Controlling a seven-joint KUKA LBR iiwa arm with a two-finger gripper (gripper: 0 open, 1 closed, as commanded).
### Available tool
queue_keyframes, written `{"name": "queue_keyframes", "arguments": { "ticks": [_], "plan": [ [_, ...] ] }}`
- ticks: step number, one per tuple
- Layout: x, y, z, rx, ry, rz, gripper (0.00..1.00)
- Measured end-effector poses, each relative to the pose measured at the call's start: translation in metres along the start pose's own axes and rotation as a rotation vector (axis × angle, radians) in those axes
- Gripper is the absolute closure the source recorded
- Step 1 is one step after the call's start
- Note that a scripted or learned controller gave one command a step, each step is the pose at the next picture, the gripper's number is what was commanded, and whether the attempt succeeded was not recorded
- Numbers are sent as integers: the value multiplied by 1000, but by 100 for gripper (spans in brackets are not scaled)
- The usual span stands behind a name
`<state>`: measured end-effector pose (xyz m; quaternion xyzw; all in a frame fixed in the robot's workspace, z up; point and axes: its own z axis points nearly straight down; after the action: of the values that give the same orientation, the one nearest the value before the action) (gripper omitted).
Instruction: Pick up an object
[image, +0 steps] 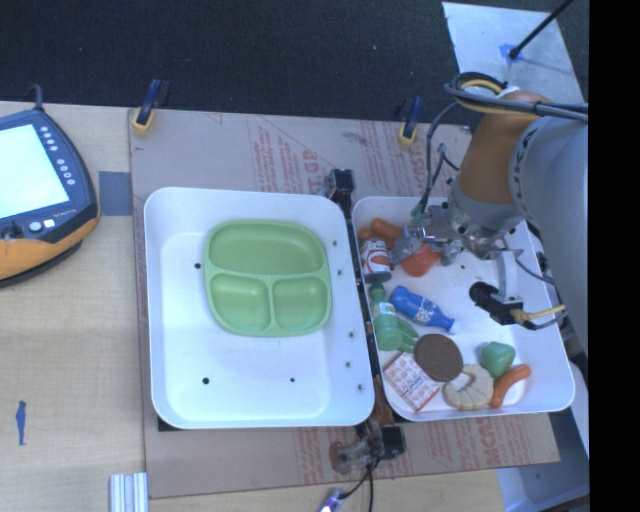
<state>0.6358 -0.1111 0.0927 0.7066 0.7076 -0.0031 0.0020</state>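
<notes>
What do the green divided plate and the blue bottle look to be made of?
Green divided plate: probably moulded plastic with a matte to satin finish, since the colour is uniform and the compartment edges are soft and rounded. Blue bottle: likely a glossy plastic toy, with saturated colour and a white cap; too small to be sure.

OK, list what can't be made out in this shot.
- Claw: camera view, small and dark against the clutter; open or shut can't be told.
- Orange toy: camera view, partly covered by the claw, so its shape is unclear.
- Can: label too small to read.
- Packet: print too small, and the brown disc overlaps it.
</notes>
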Motion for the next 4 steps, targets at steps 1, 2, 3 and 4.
{"name": "queue_keyframes", "arguments": {
  "ticks": [1,2,3,4],
  "plan": [
    [7,15,2,21,-6,7,0],
    [7,15,2,21,-6,7,0],
    [8,16,-5,15,-4,5,0],
    [6,12,-13,35,-2,5,100]
  ]
}}
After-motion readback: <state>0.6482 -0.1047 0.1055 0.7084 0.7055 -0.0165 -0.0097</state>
